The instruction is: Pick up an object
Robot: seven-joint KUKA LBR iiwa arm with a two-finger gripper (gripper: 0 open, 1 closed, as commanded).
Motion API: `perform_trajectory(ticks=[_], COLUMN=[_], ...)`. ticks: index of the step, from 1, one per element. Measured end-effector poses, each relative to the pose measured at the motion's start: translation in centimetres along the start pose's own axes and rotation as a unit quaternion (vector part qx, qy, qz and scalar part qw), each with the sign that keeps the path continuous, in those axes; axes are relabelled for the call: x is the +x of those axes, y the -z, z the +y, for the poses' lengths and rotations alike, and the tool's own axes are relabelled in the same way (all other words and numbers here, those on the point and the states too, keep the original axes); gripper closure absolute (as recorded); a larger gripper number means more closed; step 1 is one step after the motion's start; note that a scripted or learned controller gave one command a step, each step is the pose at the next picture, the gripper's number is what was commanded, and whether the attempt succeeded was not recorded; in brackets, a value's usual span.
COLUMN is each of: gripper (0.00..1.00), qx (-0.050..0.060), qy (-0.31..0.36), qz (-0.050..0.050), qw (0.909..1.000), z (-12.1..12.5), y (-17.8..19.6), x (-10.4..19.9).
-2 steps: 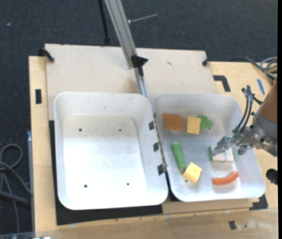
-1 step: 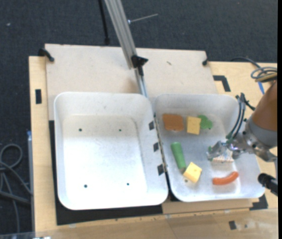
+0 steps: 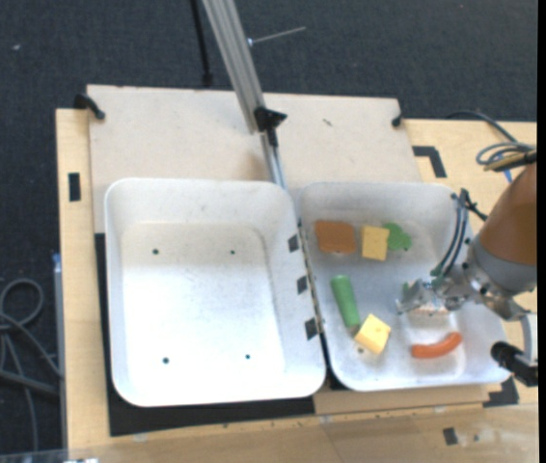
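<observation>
Camera view shows you the orange-red sausage (image 3: 436, 346) lying in the right bin (image 3: 369, 384), just below the gripper (image 3: 425, 300); the yellow cube (image 3: 372, 335) sits to its left. Whether the gripper grasps anything, you cannot tell.

High slanted view, seemingly over both bins (image 3: 109, 201)

Even, bright light; perhaps slightly soft.
</observation>
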State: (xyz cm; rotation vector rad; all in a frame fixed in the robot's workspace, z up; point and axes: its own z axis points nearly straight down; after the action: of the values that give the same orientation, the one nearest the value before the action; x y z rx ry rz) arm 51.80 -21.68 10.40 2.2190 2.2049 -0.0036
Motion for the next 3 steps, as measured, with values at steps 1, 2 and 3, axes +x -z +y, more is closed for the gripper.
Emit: perform_trajectory(ticks=[1,2,3], gripper=[1.0,1.0,1.0], qx=[-0.001,0.0,-0.001], qy=[0.0,0.005,0.006], qz=[0.006,0.004,0.004], qw=[1.0,1.0,1.0], z=[0.3,1.1,1.0], y=[1.2,5.8,11.7], x=[0.5,0.0,-1.1])
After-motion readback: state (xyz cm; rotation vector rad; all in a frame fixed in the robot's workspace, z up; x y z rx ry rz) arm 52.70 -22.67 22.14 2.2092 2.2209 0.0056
